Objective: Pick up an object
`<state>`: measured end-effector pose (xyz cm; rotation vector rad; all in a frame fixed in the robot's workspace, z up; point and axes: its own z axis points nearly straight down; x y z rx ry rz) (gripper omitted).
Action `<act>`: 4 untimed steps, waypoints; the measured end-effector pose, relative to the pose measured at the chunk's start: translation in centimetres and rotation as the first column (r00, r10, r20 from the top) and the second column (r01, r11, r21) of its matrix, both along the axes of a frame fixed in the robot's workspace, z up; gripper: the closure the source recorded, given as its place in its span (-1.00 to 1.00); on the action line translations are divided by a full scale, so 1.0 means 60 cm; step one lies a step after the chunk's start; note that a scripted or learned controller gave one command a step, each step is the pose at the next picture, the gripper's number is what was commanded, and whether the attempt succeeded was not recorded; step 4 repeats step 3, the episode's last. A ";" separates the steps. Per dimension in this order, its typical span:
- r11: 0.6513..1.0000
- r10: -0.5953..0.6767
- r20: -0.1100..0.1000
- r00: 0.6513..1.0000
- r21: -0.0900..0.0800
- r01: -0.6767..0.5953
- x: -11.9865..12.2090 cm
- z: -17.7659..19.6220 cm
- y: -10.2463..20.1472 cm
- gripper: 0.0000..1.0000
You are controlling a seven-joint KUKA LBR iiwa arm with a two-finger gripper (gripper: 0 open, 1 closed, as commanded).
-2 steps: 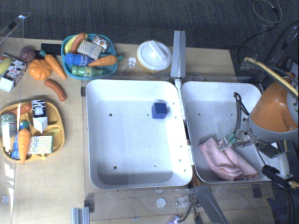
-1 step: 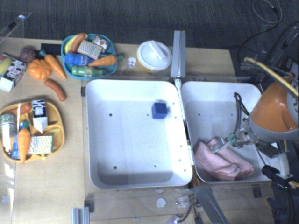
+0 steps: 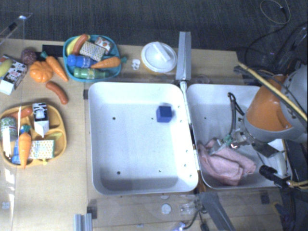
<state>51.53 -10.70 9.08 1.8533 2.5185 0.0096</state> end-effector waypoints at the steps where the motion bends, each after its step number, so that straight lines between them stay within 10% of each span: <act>1: 0.999 -0.038 0.002 0.999 0.002 0.038 0.077 -0.001 0.029 -1.00; 2: 1.000 -0.030 0.009 1.000 0.001 0.030 0.081 0.021 0.031 1.00; 3: 0.996 -0.093 -0.010 0.996 0.003 0.093 0.202 0.159 0.056 1.00; 4: 0.996 -0.093 -0.010 0.996 0.003 0.093 0.202 0.159 0.056 1.00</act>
